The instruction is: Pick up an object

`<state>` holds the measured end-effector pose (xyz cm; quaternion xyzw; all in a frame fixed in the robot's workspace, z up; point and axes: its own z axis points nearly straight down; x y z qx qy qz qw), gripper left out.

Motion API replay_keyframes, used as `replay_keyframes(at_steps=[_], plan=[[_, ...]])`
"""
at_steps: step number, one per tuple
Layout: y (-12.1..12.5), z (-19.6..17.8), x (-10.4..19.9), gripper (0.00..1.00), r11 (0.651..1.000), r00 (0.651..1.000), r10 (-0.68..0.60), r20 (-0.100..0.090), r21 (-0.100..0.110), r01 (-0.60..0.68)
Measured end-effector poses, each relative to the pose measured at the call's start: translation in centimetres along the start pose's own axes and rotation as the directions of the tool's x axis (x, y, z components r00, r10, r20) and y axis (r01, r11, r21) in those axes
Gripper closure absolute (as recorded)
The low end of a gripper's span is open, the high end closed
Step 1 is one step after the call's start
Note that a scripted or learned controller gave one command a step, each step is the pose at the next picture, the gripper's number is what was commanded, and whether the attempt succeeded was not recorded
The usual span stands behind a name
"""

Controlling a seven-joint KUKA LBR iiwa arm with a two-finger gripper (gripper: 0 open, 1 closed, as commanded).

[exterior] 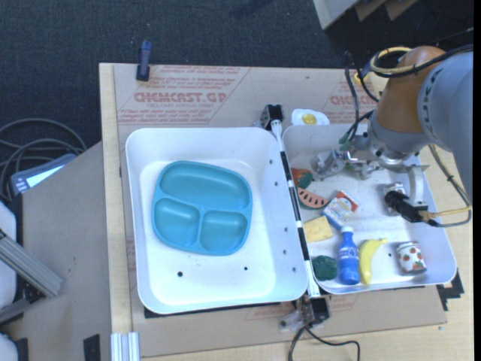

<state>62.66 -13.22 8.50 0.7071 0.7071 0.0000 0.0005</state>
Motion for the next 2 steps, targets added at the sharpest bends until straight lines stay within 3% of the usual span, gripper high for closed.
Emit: replay_keyframes(at_steps=[1,2], plan=[[3.3,-1.9,-2.9,0.00,1.000,1.000,0.001,-0.002,0.025,-0.001],[4.1,-8.1,-5.8,0.00,1.000,1.000,0.000,0.001,-0.003,0.000]])
